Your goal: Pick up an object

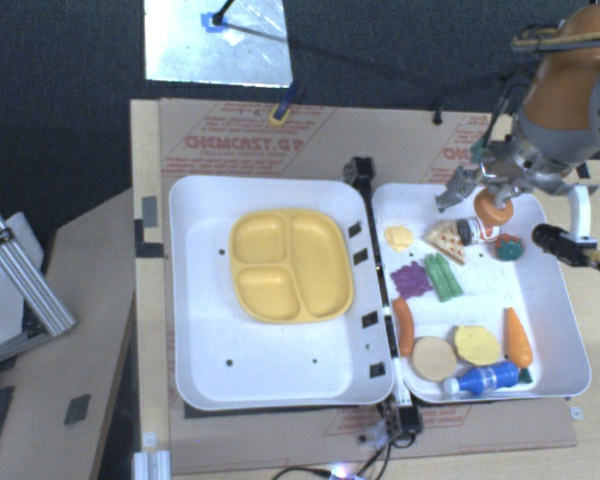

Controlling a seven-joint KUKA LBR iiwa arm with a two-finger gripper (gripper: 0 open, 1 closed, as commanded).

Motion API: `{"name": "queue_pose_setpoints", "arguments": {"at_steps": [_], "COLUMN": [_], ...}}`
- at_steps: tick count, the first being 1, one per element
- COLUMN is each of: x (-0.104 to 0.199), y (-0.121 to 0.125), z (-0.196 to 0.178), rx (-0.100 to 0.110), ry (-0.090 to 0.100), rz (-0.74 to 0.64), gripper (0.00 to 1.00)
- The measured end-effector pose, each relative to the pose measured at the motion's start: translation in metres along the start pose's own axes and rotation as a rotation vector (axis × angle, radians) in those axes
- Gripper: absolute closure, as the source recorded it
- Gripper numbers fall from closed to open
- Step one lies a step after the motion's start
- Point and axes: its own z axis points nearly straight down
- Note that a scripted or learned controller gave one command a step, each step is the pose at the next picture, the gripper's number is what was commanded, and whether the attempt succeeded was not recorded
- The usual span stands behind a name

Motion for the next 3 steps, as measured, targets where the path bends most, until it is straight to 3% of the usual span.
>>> {"name": "queue_pose_setpoints", "arguments": {"at_steps": [2,3], "x": [0.006,0.005], "y": [-0.006,-0.003], "z": [0.088,0.113], "rx": [0.004,-0.009], "ry": [0.001,-0.002], "rz": [0.002,0.002], "gripper": [0.0,0.0]}}
